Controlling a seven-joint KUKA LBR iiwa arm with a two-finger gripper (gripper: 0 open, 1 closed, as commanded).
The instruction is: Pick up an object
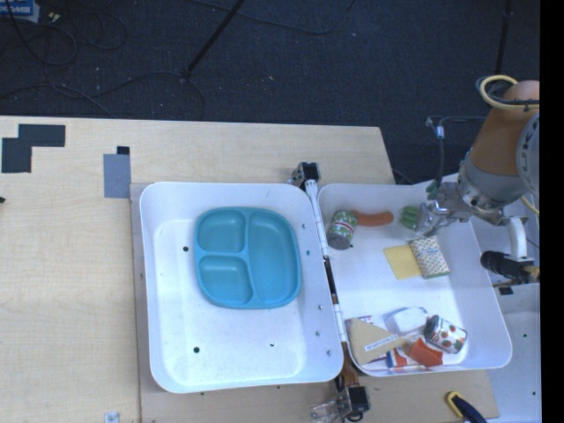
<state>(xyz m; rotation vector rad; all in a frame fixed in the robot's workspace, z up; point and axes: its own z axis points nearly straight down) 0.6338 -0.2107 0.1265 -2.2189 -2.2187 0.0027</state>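
Arm reaching into the right bin (493,324) from the right, above a scatter of small things.

The gripper (434,218) hangs at the bin's far right, just beside a green lump (411,216); whether it grips anything I cannot tell. An orange carrot (376,218) lies across the bin, touching a tipped can (341,228). A yellow sponge (403,261) and patterned pad (429,256) sit nearer. The left bin (167,342) holds a blue divided plate (247,257), on a pale wooden bench (62,280).
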